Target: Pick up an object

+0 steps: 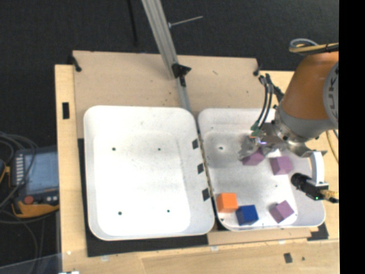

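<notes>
My gripper [251, 148] hangs low over the middle of the right bin [228, 127], reaching in from the right. A purple block [254, 158] lies right under its tip, touching or nearly touching it. A second purple block [281, 165] sits just to the right. Near the bin's front edge are an orange block [228, 201], a blue block [247, 214] and a third purple block [282, 210]. The wrist hides how the fingers stand.
The left bin [142, 170] lies beside the right one, with a few dark specks on its floor. A slanted metal rail [162, 39] crosses the back of the bench. A control pendant [34, 178] sits off the bench at the left.
</notes>
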`<state>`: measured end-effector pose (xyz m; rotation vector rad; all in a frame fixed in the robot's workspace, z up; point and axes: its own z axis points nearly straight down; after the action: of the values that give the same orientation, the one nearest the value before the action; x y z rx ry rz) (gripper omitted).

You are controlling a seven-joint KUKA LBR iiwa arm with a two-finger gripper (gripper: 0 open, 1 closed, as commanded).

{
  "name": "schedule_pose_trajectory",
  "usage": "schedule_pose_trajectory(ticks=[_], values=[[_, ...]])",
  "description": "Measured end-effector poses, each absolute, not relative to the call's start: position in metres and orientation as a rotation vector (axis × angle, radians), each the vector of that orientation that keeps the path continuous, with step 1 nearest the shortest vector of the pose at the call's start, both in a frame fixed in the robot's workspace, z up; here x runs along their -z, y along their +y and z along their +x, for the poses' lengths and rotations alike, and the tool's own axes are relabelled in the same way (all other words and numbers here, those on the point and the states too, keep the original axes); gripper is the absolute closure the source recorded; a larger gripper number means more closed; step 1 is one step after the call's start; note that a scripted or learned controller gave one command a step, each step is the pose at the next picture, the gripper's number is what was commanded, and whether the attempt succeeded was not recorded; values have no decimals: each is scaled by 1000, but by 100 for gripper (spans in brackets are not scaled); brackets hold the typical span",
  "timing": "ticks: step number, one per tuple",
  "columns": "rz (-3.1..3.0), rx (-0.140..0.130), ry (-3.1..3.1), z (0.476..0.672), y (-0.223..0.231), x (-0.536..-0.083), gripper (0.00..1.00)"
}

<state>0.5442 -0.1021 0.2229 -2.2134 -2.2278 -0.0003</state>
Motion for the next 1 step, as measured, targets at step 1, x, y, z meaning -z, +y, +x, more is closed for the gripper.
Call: schedule_pose_trajectory(ticks=[1], values=[[-2212, 1, -2228, 534, -48, -219, 100]])
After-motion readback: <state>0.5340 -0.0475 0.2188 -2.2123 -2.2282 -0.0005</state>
